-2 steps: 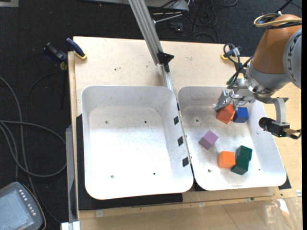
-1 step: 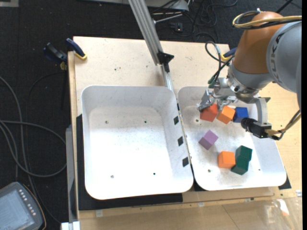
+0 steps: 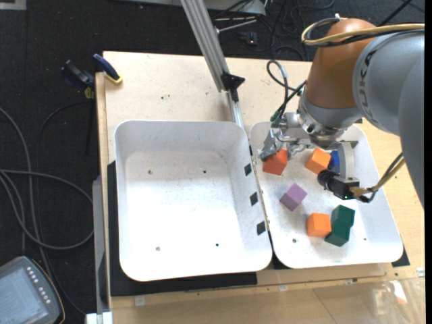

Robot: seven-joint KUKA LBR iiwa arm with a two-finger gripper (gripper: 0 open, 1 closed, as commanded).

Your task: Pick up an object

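1. The arm reaches in from 3 o'clock and its pincer (image 3: 275, 147) sits low over the right bin (image 3: 378, 248), near that bin's 11 o'clock corner
2. A red block (image 3: 275, 162) lies directly under the pincer tip, touching or nearly touching it; whether the block is actually between the fingers cannot be told from this slant, and how far the pincer is open cannot be told either
3. Other candidates in the right bin: an orange block (image 3: 318, 160) at 1 o'clock, half hidden beside the wrist; a purple block (image 3: 293, 197) near the centre; a second orange block (image 3: 318, 225) touching a green block (image 3: 341, 224) at 5 o'clock
4. The left bin (image 3: 135, 140) holds nothing to grasp
5. Judged step: the arm is at the grasp stage on the red block, which looks to be resting on the bin floor, not lifted
6. Next move, as a judgement: the pincer needs to close squarely on two opposite faces of the red block, then rise straight up; the block sits close to the bin wall at 9 o'clock, so a finger could catch the rim or push the block aside
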